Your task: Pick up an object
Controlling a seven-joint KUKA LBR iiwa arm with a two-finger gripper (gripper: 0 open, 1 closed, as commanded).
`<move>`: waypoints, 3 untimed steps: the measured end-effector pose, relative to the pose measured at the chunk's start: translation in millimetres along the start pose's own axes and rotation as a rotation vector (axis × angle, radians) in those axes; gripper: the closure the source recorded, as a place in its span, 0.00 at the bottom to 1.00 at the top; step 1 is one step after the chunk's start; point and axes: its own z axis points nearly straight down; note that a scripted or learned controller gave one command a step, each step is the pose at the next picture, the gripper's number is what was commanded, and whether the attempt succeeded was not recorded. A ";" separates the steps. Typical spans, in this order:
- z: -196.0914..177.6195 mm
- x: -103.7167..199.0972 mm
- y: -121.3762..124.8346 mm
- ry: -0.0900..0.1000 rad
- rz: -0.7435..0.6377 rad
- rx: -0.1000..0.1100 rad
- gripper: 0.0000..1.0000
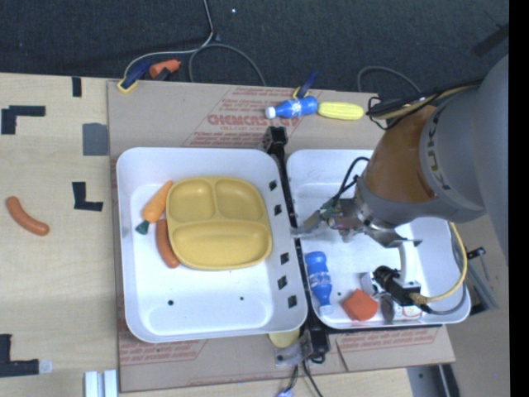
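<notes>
Here, a glossy yellow compartmented tray [219, 223] fills the smooth left bin [132, 255].

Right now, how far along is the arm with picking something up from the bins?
Nothing looks picked up yet. The grey arm with the orange band is over the right white bin, its wrist low inside. The blue plastic bottle and orange-red block lie on that bin's floor, and the yellow divided plate rests in the left white bin. Gripping and lifting remain.

Arm [430, 164] over right bin [331, 168]; yellow tray [219, 222] in left bin [140, 296].
</notes>
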 end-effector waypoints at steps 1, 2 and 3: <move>1.3 -1.1 -0.1 0.000 0.002 0.002 0.00; 1.2 -0.9 0.2 0.000 0.000 0.003 0.00; 1.9 -1.6 0.1 0.000 0.001 0.004 0.00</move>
